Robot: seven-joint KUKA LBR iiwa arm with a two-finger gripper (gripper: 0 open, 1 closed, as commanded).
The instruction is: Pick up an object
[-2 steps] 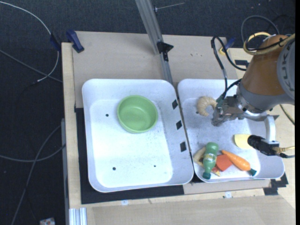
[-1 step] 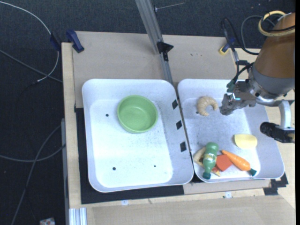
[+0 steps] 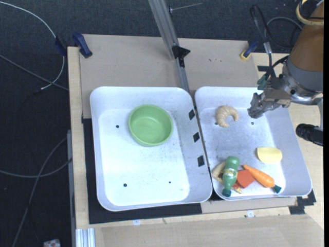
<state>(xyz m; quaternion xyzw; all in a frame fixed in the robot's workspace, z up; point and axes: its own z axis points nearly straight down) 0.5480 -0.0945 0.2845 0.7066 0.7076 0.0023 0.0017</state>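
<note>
- croissant (image 3: 226, 115) is lying in the right bin (image 3: 298, 161), near the far wall, just left of the gripper (image 3: 255, 109).
- gripper is hovering over that bin's far right corner, nothing showing between its jaws; open or closed, i cannot tell.
- pickup is not done yet: lemon (image 3: 269, 155), carrot (image 3: 259, 176) and green bottle (image 3: 230, 172) are sitting untouched at the near end.
- green bowl (image 3: 150, 124) is waiting in the left bin (image 3: 110, 163).

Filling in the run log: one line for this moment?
gripper: over right bin, nothing held | nearest: croissant | green bowl: left bin
</note>
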